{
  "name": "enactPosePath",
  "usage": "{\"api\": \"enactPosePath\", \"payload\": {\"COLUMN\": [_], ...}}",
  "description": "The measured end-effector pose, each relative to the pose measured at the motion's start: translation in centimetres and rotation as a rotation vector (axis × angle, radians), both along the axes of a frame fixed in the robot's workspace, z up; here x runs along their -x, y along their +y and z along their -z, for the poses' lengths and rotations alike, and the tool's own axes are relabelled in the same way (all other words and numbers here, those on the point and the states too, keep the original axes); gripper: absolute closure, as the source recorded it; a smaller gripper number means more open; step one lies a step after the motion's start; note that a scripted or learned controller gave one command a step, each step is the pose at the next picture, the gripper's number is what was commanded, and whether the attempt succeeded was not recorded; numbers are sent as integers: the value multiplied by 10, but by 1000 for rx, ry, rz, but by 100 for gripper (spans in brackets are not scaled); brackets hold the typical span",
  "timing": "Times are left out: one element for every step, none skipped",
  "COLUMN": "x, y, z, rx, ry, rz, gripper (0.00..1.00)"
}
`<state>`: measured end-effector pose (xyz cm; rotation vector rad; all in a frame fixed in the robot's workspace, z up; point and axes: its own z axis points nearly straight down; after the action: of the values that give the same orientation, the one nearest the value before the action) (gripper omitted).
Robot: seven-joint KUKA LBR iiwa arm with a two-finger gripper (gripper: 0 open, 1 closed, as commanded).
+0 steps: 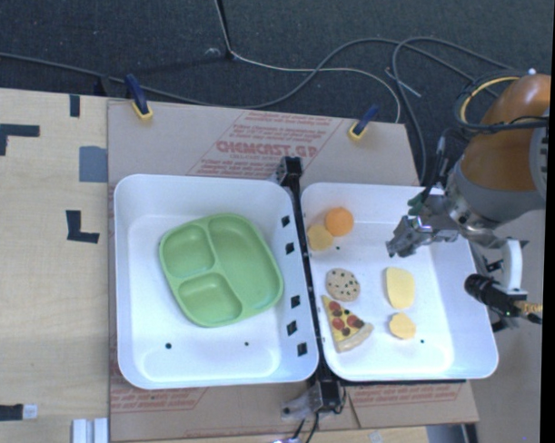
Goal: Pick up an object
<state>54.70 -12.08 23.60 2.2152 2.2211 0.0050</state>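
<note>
The right bin (454, 358) holds an orange ball (338, 221), a pale yellow piece (320, 237) beside it, a chocolate-chip cookie (342, 285), a pizza slice (347, 324), a yellow oval piece (400, 288) and a small yellow-orange piece (402, 327). My gripper (406, 240) hangs over the right bin's upper right part, above the yellow oval piece and right of the orange ball. Nothing shows between its fingers.
The left bin (135, 256) carries a green sectioned tray (220, 269). A black divider with clips (299, 262) runs between the bins. Cables cross the dark floor behind the bench. The grey arm with its orange band (508, 115) fills the right side.
</note>
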Motion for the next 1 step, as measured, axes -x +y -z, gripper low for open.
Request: {"api": "enactPosePath", "payload": {"x": [-1], "y": [0], "z": [-13], "rx": [-1], "ry": [5], "rz": [1], "gripper": [100]}}
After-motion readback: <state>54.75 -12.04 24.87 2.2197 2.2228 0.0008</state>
